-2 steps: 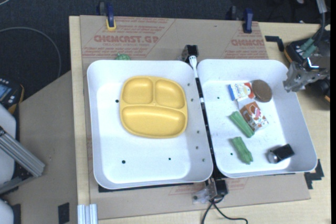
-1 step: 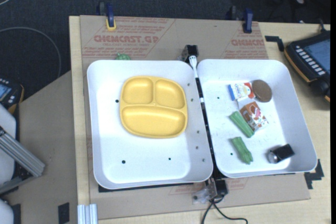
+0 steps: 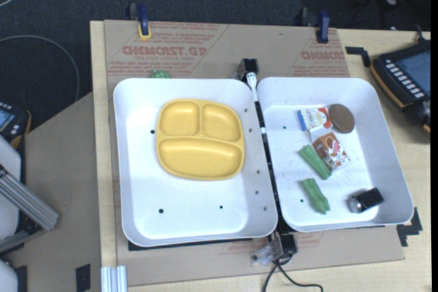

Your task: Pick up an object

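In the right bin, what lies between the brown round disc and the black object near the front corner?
In the camera view, a red-and-white packet lies between the brown disc and the black object.

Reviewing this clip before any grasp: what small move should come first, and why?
Probably bring the arm in over the right bin, above the black object near its front right corner. It lies apart from the green pieces and packets, so it looks easiest to approach. The left bin holds a yellow divided plate.
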Available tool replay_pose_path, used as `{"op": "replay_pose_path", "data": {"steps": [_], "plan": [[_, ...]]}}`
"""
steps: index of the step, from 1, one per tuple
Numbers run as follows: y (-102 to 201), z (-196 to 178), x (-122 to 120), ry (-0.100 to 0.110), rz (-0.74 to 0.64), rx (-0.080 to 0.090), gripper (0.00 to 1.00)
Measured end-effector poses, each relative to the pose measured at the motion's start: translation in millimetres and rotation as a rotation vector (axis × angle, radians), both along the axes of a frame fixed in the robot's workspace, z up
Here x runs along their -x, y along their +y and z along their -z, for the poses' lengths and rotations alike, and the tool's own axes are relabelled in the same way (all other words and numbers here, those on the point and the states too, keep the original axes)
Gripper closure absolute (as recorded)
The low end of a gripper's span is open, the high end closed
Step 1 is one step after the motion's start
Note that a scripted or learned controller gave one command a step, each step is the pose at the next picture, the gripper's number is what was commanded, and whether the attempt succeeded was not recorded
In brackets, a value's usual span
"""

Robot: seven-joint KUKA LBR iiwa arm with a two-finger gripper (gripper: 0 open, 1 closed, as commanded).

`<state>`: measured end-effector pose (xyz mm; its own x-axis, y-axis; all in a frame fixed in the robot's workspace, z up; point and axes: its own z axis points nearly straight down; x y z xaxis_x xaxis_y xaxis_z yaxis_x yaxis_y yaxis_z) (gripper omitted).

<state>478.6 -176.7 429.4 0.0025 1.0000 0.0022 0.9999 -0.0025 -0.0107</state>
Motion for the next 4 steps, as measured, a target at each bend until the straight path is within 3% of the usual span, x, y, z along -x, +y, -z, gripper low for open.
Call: {"op": "replay_pose_path", "data": {"steps": [1,2,3,4], "plan": [[71,-72,-2,-0.021,-0.011,0.003,1.00],[71,86,1,0.006,-0.001,-0.001,1.00],[-8,-71,-1,-0.031,0.004,0.013,1.00],[46,-109,-4,-0.020,-0.008,0.004,1.00]]}}
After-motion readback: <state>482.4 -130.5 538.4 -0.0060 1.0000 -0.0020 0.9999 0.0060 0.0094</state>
